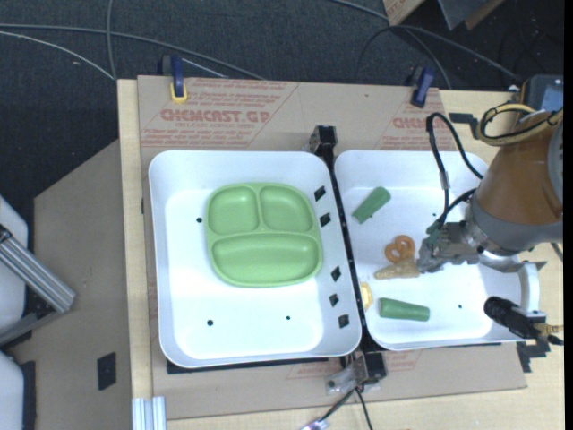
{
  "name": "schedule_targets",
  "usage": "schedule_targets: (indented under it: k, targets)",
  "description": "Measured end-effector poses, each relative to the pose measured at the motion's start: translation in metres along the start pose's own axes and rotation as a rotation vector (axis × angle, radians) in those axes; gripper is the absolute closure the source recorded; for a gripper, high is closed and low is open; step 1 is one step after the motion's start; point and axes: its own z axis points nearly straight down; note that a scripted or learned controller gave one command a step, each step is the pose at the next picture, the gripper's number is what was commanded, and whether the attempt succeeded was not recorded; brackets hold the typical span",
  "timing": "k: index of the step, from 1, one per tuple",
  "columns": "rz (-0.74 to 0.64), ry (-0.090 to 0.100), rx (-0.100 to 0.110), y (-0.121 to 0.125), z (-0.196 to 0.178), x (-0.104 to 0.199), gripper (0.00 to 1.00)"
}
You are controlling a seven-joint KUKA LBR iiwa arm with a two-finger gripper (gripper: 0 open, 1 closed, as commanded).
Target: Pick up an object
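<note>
Scanning left to right: green divided plate (264, 234) in left bin (179, 312); right bin (466, 325) holds green block (371, 204), orange pretzel (400, 249), green cylinder (404, 310); end effector (433, 251) just beside pretzel, grip state cannot tell; risk: nudging pretzel aside, missing grasp.

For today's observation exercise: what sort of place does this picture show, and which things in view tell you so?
Probably a robotics lab or test bench. A robot arm reaches over two white bins clamped to a board, loose cables trail across the dark floor, and the bins hold practice items such as a green divided plate.
</note>
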Motion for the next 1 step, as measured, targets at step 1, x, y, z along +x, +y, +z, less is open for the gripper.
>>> schedule_targets:
  k: [1]
  targets:
    - [0.001,-0.001,-0.001,-0.0027,-0.0633,-0.0004,1.0]
